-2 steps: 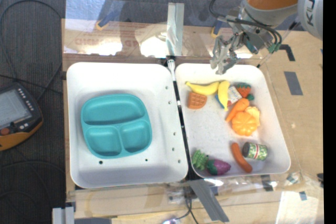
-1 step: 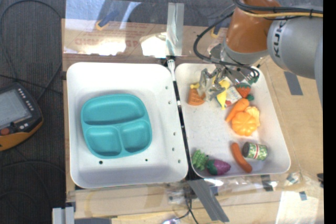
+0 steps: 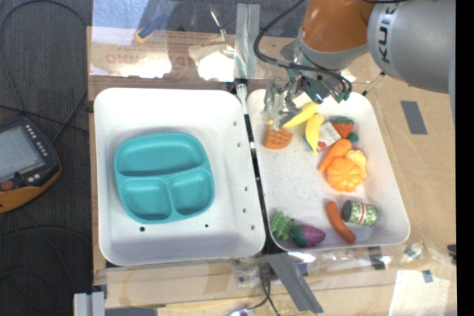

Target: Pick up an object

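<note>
The right bin [image 3: 385, 159] holds several toy foods. An orange waffle piece [image 3: 277, 138] lies near its far left corner, with two yellow bananas [image 3: 312, 128] just to its right. My gripper [image 3: 278, 104] hangs low over that corner, directly above the waffle piece and beside the upper banana. An orange carrot [image 3: 335, 152] and an orange pumpkin [image 3: 346, 172] lie mid-bin. A small can [image 3: 361, 214], a red sausage [image 3: 339, 222], a green broccoli [image 3: 281, 224] and a purple eggplant [image 3: 308, 235] sit along the near edge.
The left bin [image 3: 111, 233] holds a teal divided tray [image 3: 163, 175]. The wall between the bins [image 3: 253, 159] runs close to the gripper's left. A handheld controller [image 3: 22, 159] lies on the floor at the far left.
</note>
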Robot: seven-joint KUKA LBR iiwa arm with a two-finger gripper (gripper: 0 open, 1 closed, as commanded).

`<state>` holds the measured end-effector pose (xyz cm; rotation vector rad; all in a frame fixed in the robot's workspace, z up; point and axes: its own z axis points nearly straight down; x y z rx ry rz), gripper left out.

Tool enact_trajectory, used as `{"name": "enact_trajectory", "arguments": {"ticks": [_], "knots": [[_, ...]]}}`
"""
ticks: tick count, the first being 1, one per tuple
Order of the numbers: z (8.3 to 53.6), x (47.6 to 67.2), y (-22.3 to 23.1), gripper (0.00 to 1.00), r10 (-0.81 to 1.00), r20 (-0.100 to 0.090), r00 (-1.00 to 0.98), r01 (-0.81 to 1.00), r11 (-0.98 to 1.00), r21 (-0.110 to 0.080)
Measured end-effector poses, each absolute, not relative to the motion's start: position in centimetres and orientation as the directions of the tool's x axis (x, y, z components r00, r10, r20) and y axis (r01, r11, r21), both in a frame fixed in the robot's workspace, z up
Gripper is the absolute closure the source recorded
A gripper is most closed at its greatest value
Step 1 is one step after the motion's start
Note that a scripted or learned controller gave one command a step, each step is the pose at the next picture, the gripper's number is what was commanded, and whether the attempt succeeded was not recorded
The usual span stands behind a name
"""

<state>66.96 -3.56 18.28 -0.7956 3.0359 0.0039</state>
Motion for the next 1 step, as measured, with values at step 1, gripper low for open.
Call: {"name": "enact_trajectory", "arguments": {"ticks": [1], "knots": [[18.22, 66.94, -3.56, 0.0, -0.49, -0.003, -0.872, -0.49, 0.872, 0.003]]}}
